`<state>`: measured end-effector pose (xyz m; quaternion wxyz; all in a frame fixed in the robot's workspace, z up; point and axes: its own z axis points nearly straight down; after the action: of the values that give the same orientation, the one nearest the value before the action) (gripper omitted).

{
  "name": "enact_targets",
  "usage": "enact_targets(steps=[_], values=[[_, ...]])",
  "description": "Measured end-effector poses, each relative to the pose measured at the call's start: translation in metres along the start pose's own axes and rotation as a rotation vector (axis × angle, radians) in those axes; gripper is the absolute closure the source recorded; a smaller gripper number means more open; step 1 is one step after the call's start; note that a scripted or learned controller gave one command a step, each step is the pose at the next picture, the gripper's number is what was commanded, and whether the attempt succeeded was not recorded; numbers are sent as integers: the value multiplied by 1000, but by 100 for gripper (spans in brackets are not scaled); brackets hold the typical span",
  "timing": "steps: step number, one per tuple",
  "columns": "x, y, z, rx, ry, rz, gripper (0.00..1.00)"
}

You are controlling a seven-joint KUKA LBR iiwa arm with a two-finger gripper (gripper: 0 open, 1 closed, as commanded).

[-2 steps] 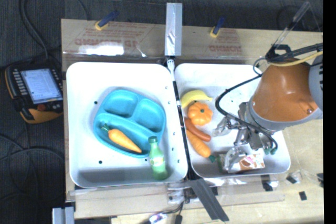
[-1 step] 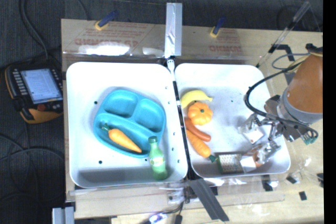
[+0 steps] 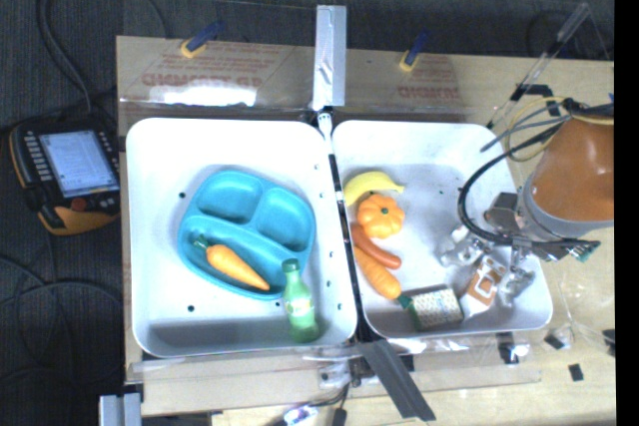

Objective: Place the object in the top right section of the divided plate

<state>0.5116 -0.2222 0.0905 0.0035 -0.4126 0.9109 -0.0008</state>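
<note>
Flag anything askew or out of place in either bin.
The small green bottle in the left white bin lies tipped against the rim of the blue divided plate, not standing upright. An orange toy carrot lies in the plate's long lower section. Nothing looks spilled or broken.

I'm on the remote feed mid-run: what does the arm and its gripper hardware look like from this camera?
The arm shows a broad orange band above a grey ring at the wrist. Black cables loop out from its left side, and thin grey rods or wires slant up past it. Below sits the gripper, a cluster of silvery metal parts with a small orange-and-white piece, over the right white bin.
</note>
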Motion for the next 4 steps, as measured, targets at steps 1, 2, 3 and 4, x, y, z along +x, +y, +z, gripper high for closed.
enact_targets(steps=[1,2,3,4], values=[[-2,-1,-11,4,-6,3,100],[-4,0,-20,2,-10,5,100],[-5,0,-20,2,-12,3,0],[-6,0,-29,2,-14,7,100]])
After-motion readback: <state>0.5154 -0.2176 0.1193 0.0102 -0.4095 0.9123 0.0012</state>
